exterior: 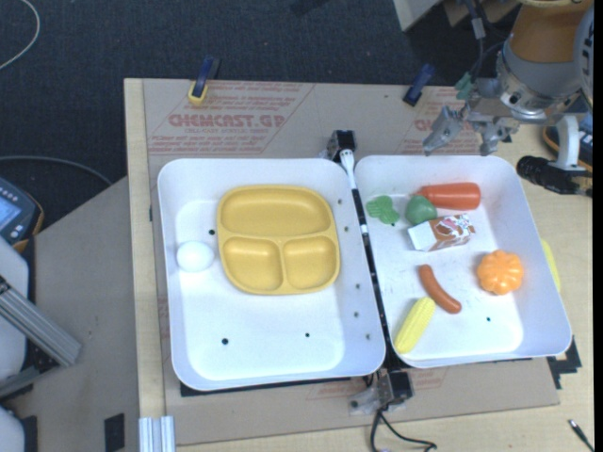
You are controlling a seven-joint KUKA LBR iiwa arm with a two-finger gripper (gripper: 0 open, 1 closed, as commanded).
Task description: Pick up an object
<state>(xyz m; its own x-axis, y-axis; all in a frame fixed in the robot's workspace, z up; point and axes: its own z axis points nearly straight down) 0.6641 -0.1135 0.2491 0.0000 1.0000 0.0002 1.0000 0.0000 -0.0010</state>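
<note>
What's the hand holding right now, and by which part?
Nothing. The hand hangs open above the far edge of the right bin, with only bare bench between its fingers. The carrot lies nearest, untouched.

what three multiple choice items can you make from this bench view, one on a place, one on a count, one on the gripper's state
1. Where does the small white egg-shaped ball lie?
A. in the left white bin, beside the yellow three-compartment plastic tray
B. inside a compartment of that tray
C. in the right white bin

2. How many items lie in the right bin?
A. four
B. seven
C. ten

3. How is the two-finger gripper?
A. shut on the orange toy carrot
B. open, above the right bin's far edge, holding nothing
C. resting in the left bin

Answers:
1 A: the ball touches the tray's left side on the bin floor.
2 B: carrot, two green pieces, a small packet, orange toy pumpkin, sausage, yellow corn cob.
3 B: its fingers are spread with a bare gap between them.
</note>
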